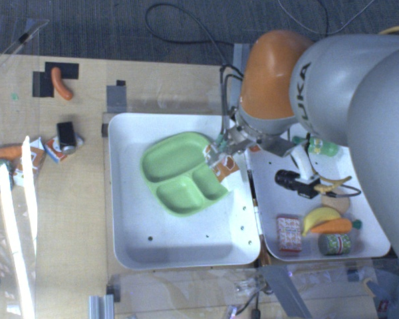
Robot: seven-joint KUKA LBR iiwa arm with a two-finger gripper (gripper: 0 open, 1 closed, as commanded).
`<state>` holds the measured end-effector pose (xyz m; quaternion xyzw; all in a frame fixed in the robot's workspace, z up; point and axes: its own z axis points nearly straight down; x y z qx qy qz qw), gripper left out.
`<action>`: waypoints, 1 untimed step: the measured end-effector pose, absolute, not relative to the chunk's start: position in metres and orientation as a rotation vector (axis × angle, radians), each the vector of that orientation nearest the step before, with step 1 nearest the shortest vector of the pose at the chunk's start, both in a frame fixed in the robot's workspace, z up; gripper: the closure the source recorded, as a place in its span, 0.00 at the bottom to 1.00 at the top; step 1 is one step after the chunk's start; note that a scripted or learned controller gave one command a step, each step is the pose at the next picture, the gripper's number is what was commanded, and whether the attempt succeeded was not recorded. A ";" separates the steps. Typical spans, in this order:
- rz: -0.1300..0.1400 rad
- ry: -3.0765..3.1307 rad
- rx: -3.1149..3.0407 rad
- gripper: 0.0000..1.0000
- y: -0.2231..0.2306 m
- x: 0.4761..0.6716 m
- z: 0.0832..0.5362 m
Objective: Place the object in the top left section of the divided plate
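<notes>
Spanning a pale wooden bench (66,244) against dark carpet, two white bins sit side by side. A green divided plate (179,175) lies tilted in the left bin (130,238). Over its right edge the gripper (221,155) clasps a small orange-brown object (225,168). In the right bin (372,244) lie a banana (319,218), carrot (332,226), can (336,244) and small box (289,233). A sausage (61,85) rests on the bench.
</notes>
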<state>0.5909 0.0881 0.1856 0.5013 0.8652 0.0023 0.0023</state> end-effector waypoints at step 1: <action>0.008 2.714 1.573 0.00 0.088 0.591 0.186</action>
